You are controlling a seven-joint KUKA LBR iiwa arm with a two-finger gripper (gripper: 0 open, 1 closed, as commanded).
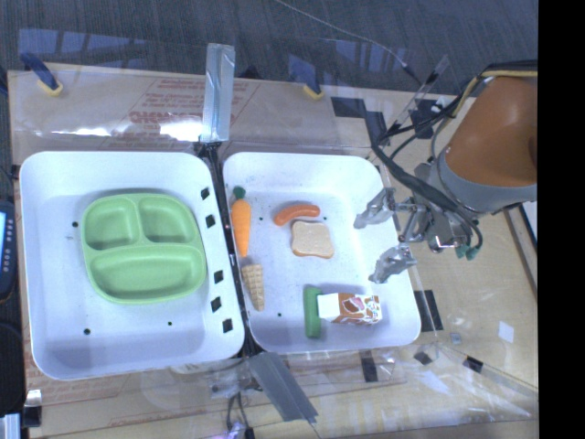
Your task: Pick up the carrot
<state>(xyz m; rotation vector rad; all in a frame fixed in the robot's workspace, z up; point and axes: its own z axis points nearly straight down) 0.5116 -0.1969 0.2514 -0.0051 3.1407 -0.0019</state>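
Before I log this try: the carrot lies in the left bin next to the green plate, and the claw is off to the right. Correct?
Not quite. The camera view shows the carrot in the right bin, along its left wall; the green plate sits in the left bin. The claw is indeed off to the right.

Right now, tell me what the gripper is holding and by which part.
Nothing. The gripper is open over the right edge of the right bin, with only bare space between its fingers. The carrot lies untouched by that bin's left wall.

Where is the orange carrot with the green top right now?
The orange carrot lies in the right-hand white bin, along its left wall, with the sausage to its right and the waffle cone just below it.
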